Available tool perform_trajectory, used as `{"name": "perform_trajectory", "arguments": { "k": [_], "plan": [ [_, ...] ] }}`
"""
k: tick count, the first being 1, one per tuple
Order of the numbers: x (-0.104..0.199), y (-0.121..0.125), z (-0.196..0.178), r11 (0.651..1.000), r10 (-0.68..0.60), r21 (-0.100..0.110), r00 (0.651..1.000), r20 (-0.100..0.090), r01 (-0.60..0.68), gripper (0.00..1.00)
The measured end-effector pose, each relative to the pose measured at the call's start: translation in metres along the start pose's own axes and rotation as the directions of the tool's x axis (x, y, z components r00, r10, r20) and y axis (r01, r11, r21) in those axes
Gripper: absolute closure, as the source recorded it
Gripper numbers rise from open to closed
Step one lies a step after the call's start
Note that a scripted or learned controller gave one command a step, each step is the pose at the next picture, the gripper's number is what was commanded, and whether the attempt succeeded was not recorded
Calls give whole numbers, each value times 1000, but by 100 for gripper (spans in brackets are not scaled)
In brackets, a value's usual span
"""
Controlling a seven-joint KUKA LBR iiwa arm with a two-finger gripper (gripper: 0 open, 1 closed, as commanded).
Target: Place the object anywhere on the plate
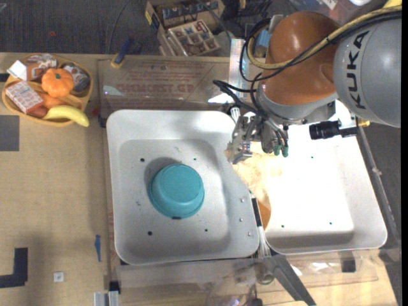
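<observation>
White, smooth and shallow, the left plastic bin (127,234) sits on the pale wooden surface (51,190) and holds a round teal plastic plate (177,190), lying upside down near its middle. Beside it, the right white bin (331,203) has a pale tan, crumpled-looking object (260,168) at its left edge. Just above that object hangs the metal hand (257,143) of the grey arm (376,62); its finger spread cannot be told. Farther back, at the left, a yellow bowl of toy food (46,94).

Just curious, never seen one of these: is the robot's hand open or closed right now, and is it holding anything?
Hand: cannot be told; it sits at the left edge of the right bin.
</observation>
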State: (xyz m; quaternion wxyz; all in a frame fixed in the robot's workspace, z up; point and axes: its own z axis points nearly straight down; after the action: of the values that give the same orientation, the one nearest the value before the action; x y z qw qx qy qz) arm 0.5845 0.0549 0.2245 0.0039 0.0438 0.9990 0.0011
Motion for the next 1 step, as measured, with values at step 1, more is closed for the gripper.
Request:
{"name": "perform_trajectory", "arguments": {
  "k": [1],
  "plan": [
    [-14, 49, -2, 996, -88, -1, 996, 0, 88, 100]
  ]
}}
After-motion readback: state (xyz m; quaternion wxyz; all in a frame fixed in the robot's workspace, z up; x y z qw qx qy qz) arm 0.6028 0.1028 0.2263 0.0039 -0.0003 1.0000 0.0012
